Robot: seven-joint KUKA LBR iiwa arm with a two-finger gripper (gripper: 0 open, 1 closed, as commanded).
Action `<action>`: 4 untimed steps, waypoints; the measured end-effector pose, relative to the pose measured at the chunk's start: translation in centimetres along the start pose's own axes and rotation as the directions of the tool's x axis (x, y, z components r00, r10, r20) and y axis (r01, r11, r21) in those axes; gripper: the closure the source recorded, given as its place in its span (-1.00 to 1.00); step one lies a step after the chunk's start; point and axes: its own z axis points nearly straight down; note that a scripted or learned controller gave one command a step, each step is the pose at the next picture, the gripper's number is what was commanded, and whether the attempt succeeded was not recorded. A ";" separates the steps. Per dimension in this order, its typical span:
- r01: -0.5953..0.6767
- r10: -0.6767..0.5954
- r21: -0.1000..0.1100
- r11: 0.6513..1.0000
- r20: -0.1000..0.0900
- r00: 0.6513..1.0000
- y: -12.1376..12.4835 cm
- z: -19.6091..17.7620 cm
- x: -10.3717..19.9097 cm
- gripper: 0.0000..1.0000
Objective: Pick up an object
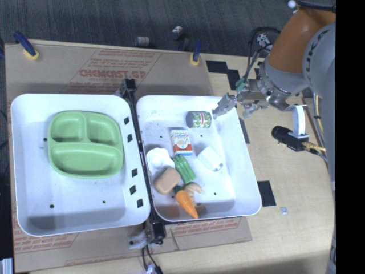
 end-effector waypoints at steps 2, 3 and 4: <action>0.000 0.000 -0.005 1.000 0.000 1.000 5.3 3.6 5.4 -1.00; 0.000 0.000 0.001 1.000 0.000 1.000 1.0 15.7 8.4 -1.00; 0.002 -0.002 0.001 1.000 0.001 1.000 1.1 14.6 8.4 1.00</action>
